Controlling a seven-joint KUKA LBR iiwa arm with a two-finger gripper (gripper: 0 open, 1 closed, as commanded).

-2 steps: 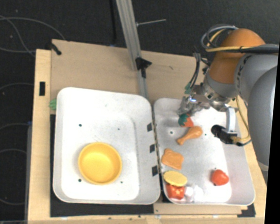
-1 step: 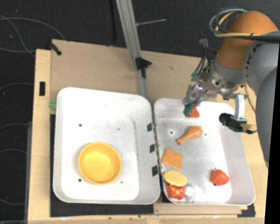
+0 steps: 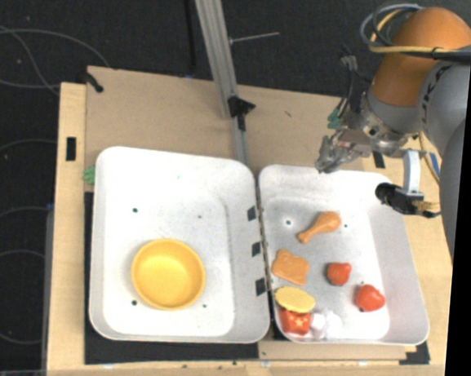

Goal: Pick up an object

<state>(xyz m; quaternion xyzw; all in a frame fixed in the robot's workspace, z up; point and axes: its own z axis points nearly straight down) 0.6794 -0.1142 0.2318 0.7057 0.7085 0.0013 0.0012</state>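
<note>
Two shallow white bins were seen side by side on the bench, the left bin (image 3: 121, 181) and the right bin (image 3: 395, 238) touching along their inner edges. The gripper (image 3: 334, 156) was positioned over the far edge of the right bin, near its far left corner, hung from the grey arm (image 3: 441, 86) with its orange band, which reached in from the right. Nothing was seen between the gripper's tips, and whether it was released or clenched could not be told from this view. Inside the right bin, a toy chicken drumstick (image 3: 321, 226) was laid at a slant near the middle, well apart from the gripper. A tan waffle-like square (image 3: 291, 267) was placed nearer the bin's left wall, and a small red piece (image 3: 339, 273) was found just to its right. A second red piece (image 3: 369, 298) was set further right. At the near left corner a yellow disc (image 3: 295, 299) was rested on a red and white item (image 3: 299, 321), the two touching. In the left bin a yellow bowl (image 3: 168, 274) was stood upright toward the near side. A metal strut (image 3: 219, 51) was seen slanting across the bench beyond the bins
</note>
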